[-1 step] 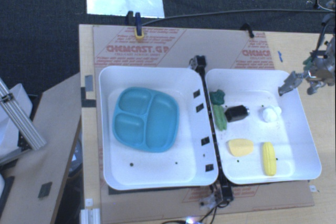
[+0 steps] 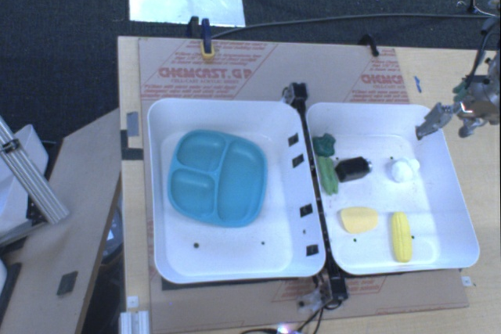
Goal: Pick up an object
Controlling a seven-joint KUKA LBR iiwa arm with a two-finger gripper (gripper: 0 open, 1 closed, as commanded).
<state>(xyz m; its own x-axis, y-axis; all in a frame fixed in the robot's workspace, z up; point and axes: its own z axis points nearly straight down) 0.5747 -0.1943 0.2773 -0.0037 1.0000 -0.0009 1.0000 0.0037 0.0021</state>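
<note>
The right bin (image 2: 458, 207) holds several small things: a dark green piece (image 2: 325, 143), a light green pod (image 2: 328, 174), a black block (image 2: 352, 167), a white ball (image 2: 402, 170), a pale yellow chunk (image 2: 358, 220) and a yellow corn cob (image 2: 401, 236). My gripper (image 2: 442, 129) hangs over the bin's far right corner, up and to the right of the white ball. Its fingers are spread open with nothing between them.
A blue divided plate (image 2: 218, 177) lies in the left bin (image 2: 156, 246). A black clip strip (image 2: 304, 184) runs along the seam between the bins. A cable (image 2: 329, 18) crosses the bench behind them, next to a yellow-and-blue clamp (image 2: 207, 39).
</note>
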